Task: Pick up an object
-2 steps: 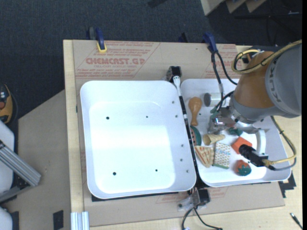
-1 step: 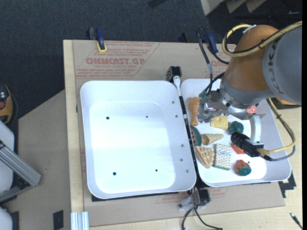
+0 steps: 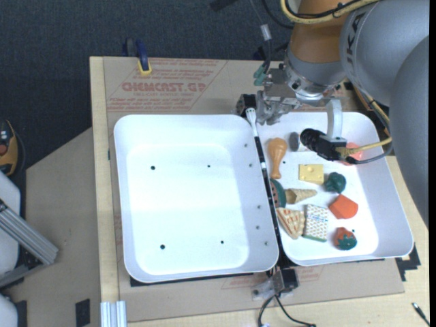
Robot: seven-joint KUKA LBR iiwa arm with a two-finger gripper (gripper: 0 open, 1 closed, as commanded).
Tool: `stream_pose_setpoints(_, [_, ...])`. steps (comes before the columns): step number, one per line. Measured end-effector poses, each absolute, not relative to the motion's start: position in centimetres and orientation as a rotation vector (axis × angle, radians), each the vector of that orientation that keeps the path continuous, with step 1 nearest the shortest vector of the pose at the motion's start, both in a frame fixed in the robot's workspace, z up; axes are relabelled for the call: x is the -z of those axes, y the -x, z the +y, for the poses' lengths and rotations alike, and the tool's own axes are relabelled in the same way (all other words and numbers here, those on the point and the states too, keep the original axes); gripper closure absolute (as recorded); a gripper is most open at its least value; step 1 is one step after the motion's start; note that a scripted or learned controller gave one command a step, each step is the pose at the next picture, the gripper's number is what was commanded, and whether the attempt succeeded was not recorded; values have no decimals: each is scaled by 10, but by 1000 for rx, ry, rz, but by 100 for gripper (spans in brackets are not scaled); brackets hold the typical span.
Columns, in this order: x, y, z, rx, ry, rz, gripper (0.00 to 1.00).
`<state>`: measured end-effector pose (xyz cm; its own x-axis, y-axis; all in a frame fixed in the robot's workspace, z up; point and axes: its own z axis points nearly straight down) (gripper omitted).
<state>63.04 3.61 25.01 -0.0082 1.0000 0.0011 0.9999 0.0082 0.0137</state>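
Observation:
My gripper hangs over the far left corner of the right bin, close to the wall shared with the left bin. Just in front of it lie an orange carrot-shaped piece and a small grey piece. Further forward are a yellow cheese block, a teal round piece, an orange-red block, a teal and red piece, a patterned cracker, a waffle wedge, a tan cone and a dark green piece.
The grey arm with its orange band covers the far right of the bench. A black cylinder with a red light juts from the wrist over the right bin. A cardboard sheet lies behind the bins.

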Motion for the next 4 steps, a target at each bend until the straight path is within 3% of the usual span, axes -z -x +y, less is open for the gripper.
stream_pose_setpoints(1, [-324, -669, 59, -13, -2212, 2220, 100])
stream_pose_setpoints(2, [-282, -666, 81, 5, -2221, 2225, 100])
stream_pose_setpoints(3, [-252, -666, 96, 6, -2222, 2225, 100])
stream_pose_setpoints(4, [-376, -667, 140, -20, -2209, 2222, 100])
